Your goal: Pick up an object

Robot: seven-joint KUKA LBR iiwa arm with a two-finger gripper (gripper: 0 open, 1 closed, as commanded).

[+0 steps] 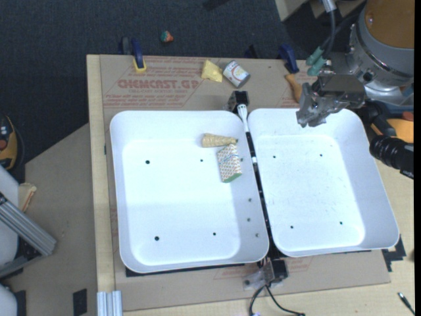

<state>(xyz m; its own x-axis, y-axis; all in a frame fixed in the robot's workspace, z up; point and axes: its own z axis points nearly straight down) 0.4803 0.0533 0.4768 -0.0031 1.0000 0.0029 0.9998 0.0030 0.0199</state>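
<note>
The grey two-finger gripper point(309, 118) hangs over the right shallow white plastic bin's point(368, 196) far rim; whether it is open cannot be told. Well to its left lie a tan cone-shaped piece point(218, 140) and a patterned crumpled packet point(229, 162).

left bin point(131, 196): cone point(218, 140) behind packet point(229, 162) | right bin point(368, 196) beside it

This is a robotics lab or test cell, not a home or shop. A brown board point(164, 84) printed with a maker's name serves as the bench top, held by blue clamps point(137, 52) along its far edge. Two shallow white bins point(131, 196) sit side by side on it, joined by a black fixture point(240, 101). Dark carpet point(59, 18) covers the floor. Aluminium framing point(26, 226) stands at left, and loose cables point(276, 301) trail off the near edge.
</note>
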